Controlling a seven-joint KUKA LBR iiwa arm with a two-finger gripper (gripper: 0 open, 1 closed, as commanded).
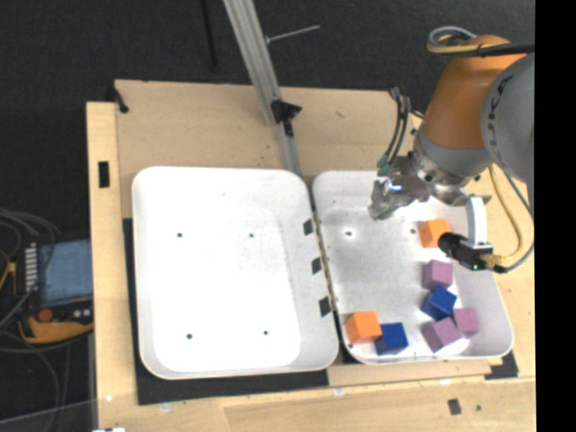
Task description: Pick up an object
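The arm (468,106) reaches in from the right, wrist bent downward, with the gripper (387,201) pointing down and left.

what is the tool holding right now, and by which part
Nothing that the view shows. The tool hangs over a bare patch at the top of the right bin, with no block between its tips; the nearest orange block lies apart to its right.

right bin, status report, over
Gripper over the right bin, upper part, nothing seen between its fingers. Blocks lie apart from it; nearest, the orange block. No obstruction seen.
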